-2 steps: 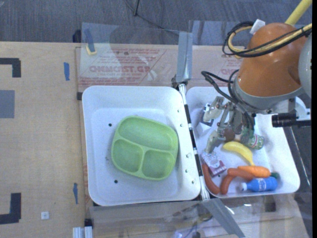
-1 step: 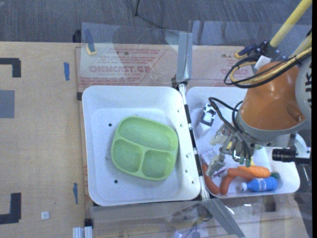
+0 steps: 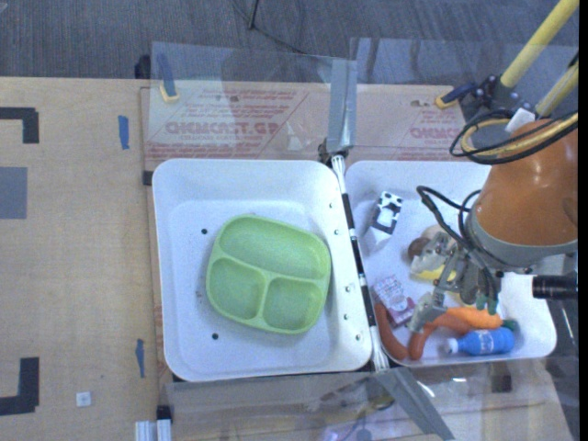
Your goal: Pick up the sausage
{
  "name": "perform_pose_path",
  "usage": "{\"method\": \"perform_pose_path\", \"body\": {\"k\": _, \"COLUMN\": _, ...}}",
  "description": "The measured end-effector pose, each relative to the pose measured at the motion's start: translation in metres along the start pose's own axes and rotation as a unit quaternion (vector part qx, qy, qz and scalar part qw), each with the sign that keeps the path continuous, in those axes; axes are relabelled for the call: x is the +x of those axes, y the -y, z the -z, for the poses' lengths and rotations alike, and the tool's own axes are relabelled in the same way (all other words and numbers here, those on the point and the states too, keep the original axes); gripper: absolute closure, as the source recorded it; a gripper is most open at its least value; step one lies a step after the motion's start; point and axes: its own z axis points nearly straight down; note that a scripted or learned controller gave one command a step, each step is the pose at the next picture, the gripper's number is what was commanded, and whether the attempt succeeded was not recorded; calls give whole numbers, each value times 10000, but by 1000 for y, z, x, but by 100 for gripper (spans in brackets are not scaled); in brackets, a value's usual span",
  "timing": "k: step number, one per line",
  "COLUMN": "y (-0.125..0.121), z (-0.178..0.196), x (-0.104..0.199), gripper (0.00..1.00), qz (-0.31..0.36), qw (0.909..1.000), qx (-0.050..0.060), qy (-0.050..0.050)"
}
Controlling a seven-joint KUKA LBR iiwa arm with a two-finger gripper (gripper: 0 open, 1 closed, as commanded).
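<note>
The sausage (image 3: 397,340), a curved red-brown piece, lies at the near left corner of the right bin (image 3: 542,338), close to the divider. My gripper (image 3: 457,292) hangs low over the middle of that bin, just right of and above the sausage. Its metal parts overlap an orange carrot (image 3: 470,318). I see nothing lifted off the bin floor. The arm's orange band (image 3: 533,191) covers the bin's right side.
Around the gripper lie a blue bottle (image 3: 482,342), a red-and-white packet (image 3: 395,299), a brown-yellow item (image 3: 425,251) and a black-and-white toy (image 3: 388,211). The left bin (image 3: 184,191) holds a green divided plate (image 3: 268,272). Cables (image 3: 441,211) trail near the wrist.
</note>
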Motion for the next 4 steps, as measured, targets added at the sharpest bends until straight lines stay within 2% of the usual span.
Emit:
{"method": "perform_pose_path", "body": {"k": 1, "y": 26, "z": -68, "x": -8, "gripper": 0, "qz": 159, "qw": 9999, "qx": -1, "qy": 5}}
{"method": "perform_pose_path", "body": {"k": 2, "y": 31, "z": -98, "x": -10, "gripper": 0, "qz": -2968, "qw": 9549, "qx": 0, "qy": 11}}
{"method": "perform_pose_path", "body": {"k": 3, "y": 31, "z": -88, "x": -12, "gripper": 100, "qz": -2972, "qw": 9548, "qx": -10, "qy": 40}}
{"method": "perform_pose_path", "body": {"k": 4, "y": 31, "z": -88, "x": -12, "gripper": 0, "qz": -2973, "qw": 9548, "qx": -10, "qy": 41}}
